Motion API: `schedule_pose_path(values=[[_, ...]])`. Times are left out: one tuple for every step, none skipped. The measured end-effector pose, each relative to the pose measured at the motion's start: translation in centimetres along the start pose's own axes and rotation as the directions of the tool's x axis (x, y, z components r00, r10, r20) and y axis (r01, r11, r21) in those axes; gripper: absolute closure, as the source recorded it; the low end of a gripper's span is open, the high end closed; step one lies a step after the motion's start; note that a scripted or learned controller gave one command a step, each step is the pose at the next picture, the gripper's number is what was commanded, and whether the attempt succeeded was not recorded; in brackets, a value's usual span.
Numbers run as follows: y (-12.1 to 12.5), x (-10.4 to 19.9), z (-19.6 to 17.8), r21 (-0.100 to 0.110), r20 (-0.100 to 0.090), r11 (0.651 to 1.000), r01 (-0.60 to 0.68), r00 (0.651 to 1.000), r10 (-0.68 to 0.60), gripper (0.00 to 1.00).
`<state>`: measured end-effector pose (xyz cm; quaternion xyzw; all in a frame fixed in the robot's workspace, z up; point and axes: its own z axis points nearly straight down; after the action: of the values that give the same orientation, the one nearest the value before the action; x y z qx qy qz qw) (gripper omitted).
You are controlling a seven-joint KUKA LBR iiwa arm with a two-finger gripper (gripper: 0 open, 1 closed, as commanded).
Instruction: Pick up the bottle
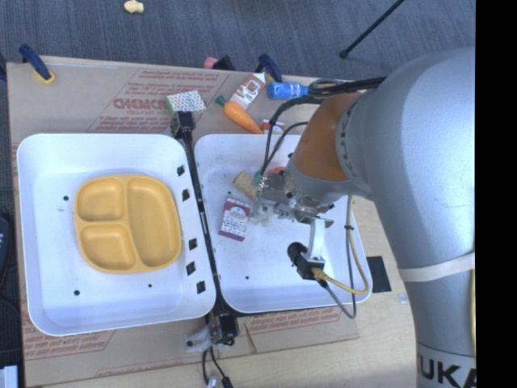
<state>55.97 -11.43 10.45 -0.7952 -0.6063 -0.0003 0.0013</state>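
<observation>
A small white and orange bottle (247, 91) lies on the cardboard behind the right bin (266, 293), outside it. My gripper (269, 200) is down inside the right bin, near its middle, under the grey wrist with the orange band. Just left of the gripper a red and purple box (235, 219) lies flat on the bin floor. A tan block (244, 183) sits just above and left of the gripper. The wrist hides whatever lies directly beneath it.
An orange carrot toy (241, 117) and a blue item (285, 90) lie near the bottle. A patterned box (186, 102) sits behind the divider. The left bin (40, 217) holds a yellow divided plate (127, 221). Cables loop near the right bin's front.
</observation>
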Motion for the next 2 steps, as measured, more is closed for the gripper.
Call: schedule_pose_path(values=[[-7.0, 2.2, -8.7, 0.003, 0.001, 1.0, 0.023, 1.0, -0.023, 1.0], [-8.4, -1.2, -5.1, 0.004, 0.002, 0.998, -0.055, 0.998, 0.055, 1.0]])
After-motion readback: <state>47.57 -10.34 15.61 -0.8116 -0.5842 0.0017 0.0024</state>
